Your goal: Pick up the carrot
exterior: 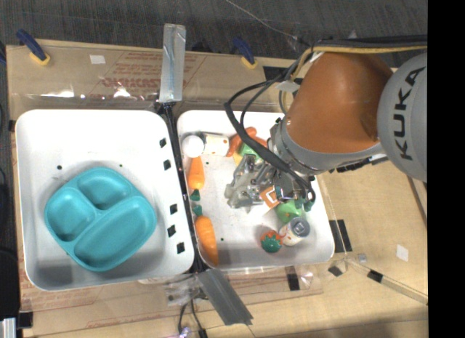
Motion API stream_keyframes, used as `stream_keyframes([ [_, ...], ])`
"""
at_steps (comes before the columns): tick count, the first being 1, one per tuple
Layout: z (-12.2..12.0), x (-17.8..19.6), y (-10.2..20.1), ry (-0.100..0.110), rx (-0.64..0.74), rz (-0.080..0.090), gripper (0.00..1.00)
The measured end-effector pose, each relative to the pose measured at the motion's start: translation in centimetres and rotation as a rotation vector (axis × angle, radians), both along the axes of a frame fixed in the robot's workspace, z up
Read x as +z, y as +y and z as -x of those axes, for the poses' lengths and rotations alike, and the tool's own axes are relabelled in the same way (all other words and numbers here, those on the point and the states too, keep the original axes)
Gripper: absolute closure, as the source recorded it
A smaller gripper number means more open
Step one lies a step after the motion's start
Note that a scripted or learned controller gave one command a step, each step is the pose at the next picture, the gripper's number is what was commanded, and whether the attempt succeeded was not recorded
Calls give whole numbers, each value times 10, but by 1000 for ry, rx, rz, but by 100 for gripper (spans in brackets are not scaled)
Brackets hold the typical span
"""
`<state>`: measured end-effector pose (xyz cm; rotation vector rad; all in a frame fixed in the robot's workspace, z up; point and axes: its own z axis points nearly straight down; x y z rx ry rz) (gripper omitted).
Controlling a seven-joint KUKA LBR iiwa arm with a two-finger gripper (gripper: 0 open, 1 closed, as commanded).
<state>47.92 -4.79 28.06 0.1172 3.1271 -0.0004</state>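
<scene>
In the right bin (218, 256), an orange carrot (196, 173) lies along the left wall. A second carrot-like orange piece (206, 239) rests nearer the front left corner. More orange items (245, 140) sit at the back, partly under the arm. My gripper (242, 186) hangs over the middle of the right bin, a little to the right of the upper carrot and apart from it. Nothing orange shows at its tip. The orange-banded wrist (338, 104) hides the bin's right back part.
The left bin (43, 133) holds a teal divided plate (102, 216). In the right bin there are a white round object (193, 144), a small can (296, 229), a green and red toy (271, 241) and a green item (288, 210). Black cables (240, 122) loop beside the wrist.
</scene>
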Motion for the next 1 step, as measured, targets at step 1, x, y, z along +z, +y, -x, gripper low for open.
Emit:
stream_keyframes([
  [1, 2, 46, 24, 7, 170, 1, 100],
])
